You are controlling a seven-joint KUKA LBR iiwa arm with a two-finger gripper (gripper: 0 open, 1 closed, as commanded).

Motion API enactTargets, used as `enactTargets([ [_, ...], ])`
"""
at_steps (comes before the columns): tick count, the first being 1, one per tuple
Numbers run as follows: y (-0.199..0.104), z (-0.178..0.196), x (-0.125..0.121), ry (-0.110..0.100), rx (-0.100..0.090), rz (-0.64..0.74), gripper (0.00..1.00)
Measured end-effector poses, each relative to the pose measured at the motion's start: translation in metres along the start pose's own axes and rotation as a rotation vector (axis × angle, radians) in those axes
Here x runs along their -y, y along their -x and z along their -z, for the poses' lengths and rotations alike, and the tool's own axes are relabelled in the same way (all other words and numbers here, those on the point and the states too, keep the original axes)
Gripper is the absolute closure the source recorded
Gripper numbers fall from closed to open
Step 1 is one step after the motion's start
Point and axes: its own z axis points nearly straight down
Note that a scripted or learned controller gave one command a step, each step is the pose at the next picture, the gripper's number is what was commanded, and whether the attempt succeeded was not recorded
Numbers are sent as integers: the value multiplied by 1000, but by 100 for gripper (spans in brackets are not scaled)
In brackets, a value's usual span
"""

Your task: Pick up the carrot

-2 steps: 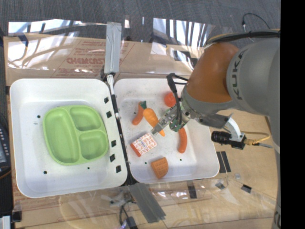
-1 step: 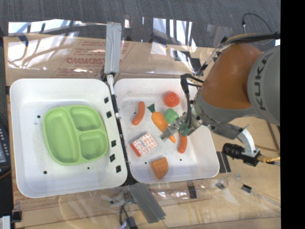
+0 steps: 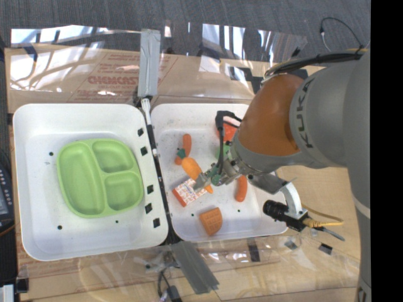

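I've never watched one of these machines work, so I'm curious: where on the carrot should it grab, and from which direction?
Probably across the middle of the carrot, coming straight down from above. It lies flat on the floor of the right bin, slanted, so its long sides are the easiest faces for two fingers to pinch. The gripper hangs just beside its lower end, near a red and white packet that the fingers should avoid.

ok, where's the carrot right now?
In the camera view the carrot lies in the right bin, left of centre, just below a smaller orange piece and above the red-and-white block, with the tool beside it.
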Motion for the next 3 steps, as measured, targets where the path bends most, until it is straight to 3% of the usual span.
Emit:
enactTargets([
  [1, 13, 1, -86, 1, 1, -326, 100],
  [2, 13, 39, -95, 0, 0, -840, 100],
  [3, -3, 57, -70, -1, -1, -597, 100],
])
